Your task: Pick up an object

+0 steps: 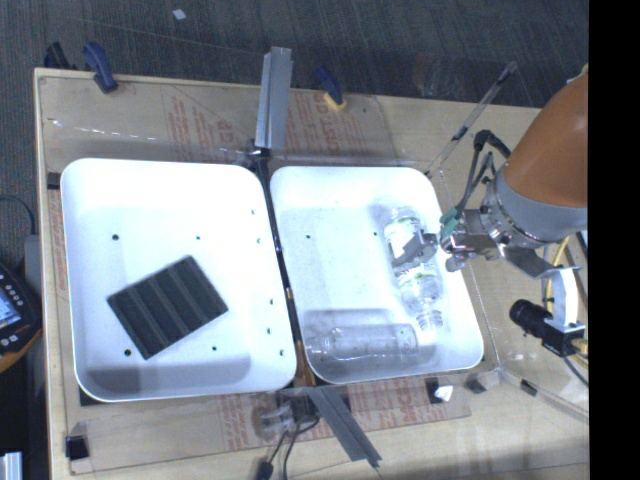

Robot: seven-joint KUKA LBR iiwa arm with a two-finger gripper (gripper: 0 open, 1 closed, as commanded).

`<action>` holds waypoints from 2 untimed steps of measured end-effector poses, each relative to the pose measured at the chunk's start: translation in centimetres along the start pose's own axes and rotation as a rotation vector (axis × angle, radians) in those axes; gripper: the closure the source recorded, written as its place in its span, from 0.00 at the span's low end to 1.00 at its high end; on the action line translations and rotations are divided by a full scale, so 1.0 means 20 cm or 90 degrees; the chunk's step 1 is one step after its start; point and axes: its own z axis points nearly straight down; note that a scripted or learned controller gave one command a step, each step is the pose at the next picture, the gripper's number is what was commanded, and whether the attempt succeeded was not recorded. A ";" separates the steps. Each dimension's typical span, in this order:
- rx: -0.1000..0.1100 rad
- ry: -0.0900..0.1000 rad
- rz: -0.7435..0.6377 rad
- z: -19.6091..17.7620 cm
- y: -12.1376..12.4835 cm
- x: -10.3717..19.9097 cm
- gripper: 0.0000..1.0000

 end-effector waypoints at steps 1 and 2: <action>0.002 0.000 -0.012 0.53 0.24 -0.14 0.00; 0.001 0.000 0.019 0.67 0.42 -0.14 0.00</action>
